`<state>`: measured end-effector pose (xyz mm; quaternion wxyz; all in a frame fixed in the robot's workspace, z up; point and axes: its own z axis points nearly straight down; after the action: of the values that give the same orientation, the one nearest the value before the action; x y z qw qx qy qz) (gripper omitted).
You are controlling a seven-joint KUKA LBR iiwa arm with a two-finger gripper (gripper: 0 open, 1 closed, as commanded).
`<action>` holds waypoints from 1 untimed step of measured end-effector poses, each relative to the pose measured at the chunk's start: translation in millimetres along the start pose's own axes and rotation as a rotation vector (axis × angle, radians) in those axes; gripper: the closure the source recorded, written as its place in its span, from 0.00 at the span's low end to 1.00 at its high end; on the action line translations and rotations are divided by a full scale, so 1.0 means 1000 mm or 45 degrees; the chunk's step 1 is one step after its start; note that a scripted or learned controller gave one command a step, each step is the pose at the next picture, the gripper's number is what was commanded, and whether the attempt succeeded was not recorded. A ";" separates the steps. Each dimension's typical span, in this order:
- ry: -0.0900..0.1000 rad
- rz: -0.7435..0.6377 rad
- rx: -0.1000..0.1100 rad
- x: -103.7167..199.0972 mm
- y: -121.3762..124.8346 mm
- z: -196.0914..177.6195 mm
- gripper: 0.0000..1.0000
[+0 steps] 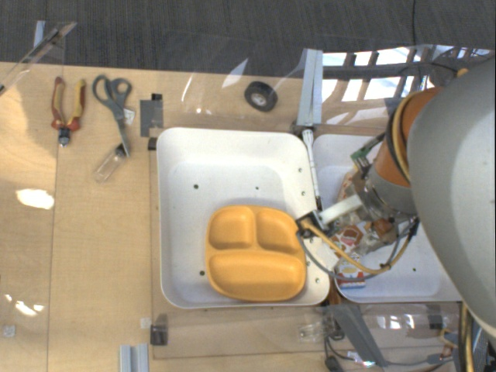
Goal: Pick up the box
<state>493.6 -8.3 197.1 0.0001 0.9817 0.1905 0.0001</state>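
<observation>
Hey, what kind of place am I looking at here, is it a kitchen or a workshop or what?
Most likely a robotics lab or test bench, not a kitchen. A grey robot arm reaches over two white bins, and hand tools lie on the wooden bench: red-handled pliers, scissors and a roll of black tape.

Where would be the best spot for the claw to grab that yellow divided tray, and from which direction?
Probably the yellow divided tray is best taken by its raised right rim, coming straight down. It lies flat in the left bin, so only its edges give the fingers something thin to close on, and the arm reaches in from that side.
</observation>
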 end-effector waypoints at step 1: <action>0.001 0.180 -0.001 0.059 0.024 -0.048 1.00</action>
<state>557.3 -8.2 245.2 0.0003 0.9927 0.1206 0.0004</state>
